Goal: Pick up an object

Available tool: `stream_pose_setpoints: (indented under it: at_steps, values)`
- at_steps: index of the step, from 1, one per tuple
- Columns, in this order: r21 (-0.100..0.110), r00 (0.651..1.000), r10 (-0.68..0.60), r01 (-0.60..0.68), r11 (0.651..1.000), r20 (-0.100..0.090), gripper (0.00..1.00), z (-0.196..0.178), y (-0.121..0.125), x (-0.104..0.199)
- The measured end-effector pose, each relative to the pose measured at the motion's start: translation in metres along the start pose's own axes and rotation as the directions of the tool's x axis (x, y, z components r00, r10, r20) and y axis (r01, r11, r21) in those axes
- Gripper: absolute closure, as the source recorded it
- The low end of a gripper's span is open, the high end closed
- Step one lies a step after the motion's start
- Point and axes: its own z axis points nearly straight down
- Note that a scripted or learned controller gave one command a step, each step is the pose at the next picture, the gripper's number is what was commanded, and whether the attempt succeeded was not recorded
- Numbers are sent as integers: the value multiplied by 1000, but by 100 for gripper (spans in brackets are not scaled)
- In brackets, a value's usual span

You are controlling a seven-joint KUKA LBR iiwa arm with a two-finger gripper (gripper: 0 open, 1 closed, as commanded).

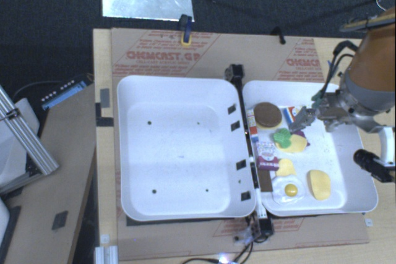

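All the toy food sits in the right bin (362,195), crowded toward its 9 o'clock side against the divider, and that crowding explains the arm's (371,71) reach: it comes in from 3 o'clock and stretches across the bare part of the bin to get at the pile. The gripper (301,120) hangs low near the bin's 11 o'clock area, just at 3 o'clock of the brown disc (268,114) and right above the green piece (282,136). Whether its jaws are parted or closed cannot be told from this slant, and nothing can be seen held in them. The likeliest target, by position, is the green piece or the yellow piece (298,144) touching it at 3 o'clock; these lie just beneath the tip. Toward 6 o'clock lie a small yellow lump (285,167), a fried egg (289,189) and a yellow wedge (319,184), well apart from the gripper. A flat packet (266,154) and a dark strip (265,180) hug the divider. The left bin (179,145) probably serves as the drop side.
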Motion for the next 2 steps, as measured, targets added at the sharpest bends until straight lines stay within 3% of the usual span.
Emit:
stream_pose_setpoints:
  at_steps: [1, 2]
  values:
    - [-9, 1000, -9, 9, 1000, -2, 0, -83, 20, 89]
    - [-5, 1000, -10, 10, 1000, -3, 0, -124, 22, 184]
